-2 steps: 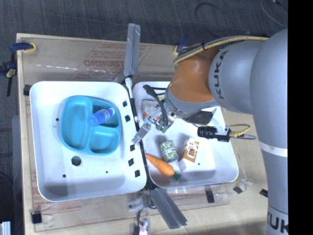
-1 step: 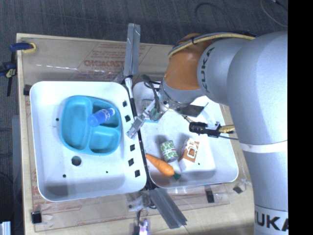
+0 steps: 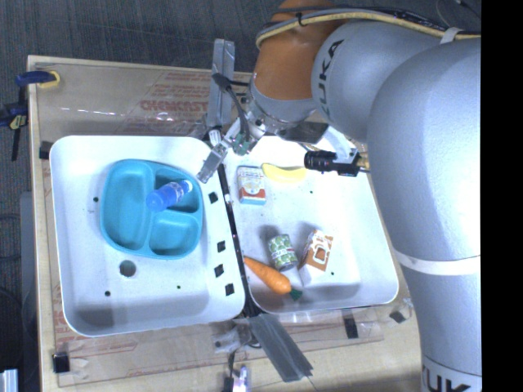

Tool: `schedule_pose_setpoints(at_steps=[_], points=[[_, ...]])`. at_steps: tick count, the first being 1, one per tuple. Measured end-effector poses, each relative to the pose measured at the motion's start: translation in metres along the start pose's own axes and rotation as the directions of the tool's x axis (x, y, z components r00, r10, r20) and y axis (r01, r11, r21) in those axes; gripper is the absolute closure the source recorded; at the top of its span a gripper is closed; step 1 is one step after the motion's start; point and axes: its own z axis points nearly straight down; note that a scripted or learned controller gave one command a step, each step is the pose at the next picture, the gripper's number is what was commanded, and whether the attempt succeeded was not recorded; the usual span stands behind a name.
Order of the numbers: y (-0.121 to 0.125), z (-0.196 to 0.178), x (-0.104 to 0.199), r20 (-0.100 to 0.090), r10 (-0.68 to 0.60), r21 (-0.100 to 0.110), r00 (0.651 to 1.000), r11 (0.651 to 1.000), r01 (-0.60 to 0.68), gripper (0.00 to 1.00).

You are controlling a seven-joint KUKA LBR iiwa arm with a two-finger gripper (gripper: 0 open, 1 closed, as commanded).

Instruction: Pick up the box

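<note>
The grey arm (image 3: pixel 425 145), nearest the lens, bulks along the right and reaches over the far edge of the right bin (image 3: pixel 377 243).

In the left bin (image 3: pixel 82 300) a blue divided plate (image 3: pixel 131 211) sits in the middle. A clear bottle with a blue cap (image 3: pixel 169 194) lies across the plate's right side, its cap end towards the plate's centre.

The gripper (image 3: pixel 216 149) hangs over the far end of the ridge where the two bins meet, above their far corners. Whether it is open or closed cannot be told, and nothing is seen held in it.

Just right of it, in the far left part of the right bin, is a white-and-red box (image 3: pixel 252 184). Its long axis runs roughly from the far edge towards the near edge, and it is apart from the gripper. A banana (image 3: pixel 283 172) lies just beside it.

At the near left edge lies a carrot (image 3: pixel 268 274), its green end pointing right. A green can (image 3: pixel 283 251) is just beyond it. Beside the can lies a brown-and-white box (image 3: pixel 319 250), its long axis also running far to near, slightly tilted.
</note>
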Motion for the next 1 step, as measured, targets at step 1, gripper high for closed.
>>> schedule_pose_setpoints(at_steps=[1], points=[[-0.0629, 0.0200, -0.0402, -0.001, -0.084, 0.001, 0.996, 0.996, 0.084, 0.00]])
